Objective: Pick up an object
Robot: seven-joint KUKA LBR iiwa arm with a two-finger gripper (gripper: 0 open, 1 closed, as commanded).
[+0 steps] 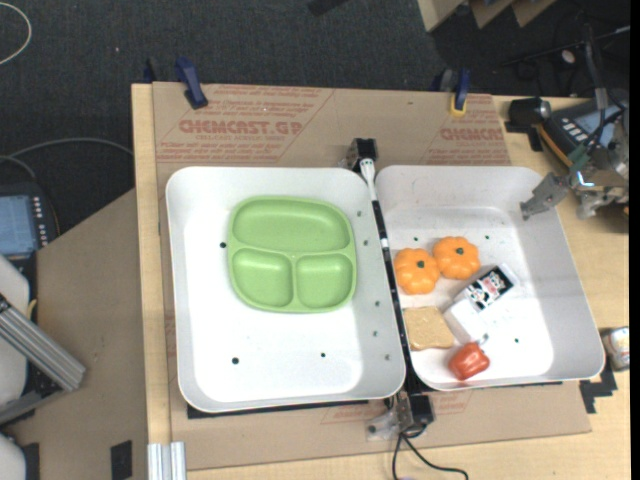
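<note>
The right bin [540, 268] holds two small orange pumpkins [416, 271] [457, 257] side by side near its left wall. A white box with a black label [481, 293] lies just right of them. A tan slice of toast [430, 329] rests near the front, and a red pepper-like toy [469, 360] sits at the front edge. My gripper [545, 197] hangs at the bin's far right corner, well apart from all these objects, and I see nothing in it. The arm behind it is cut off by the view's right edge.
The left bin [200, 298] carries a green divided plate [292, 254]. A black divider strip [380, 230] runs between the bins. Both stand on a cardboard-covered bench [250, 118] with blue clamps [191, 83] at the back.
</note>
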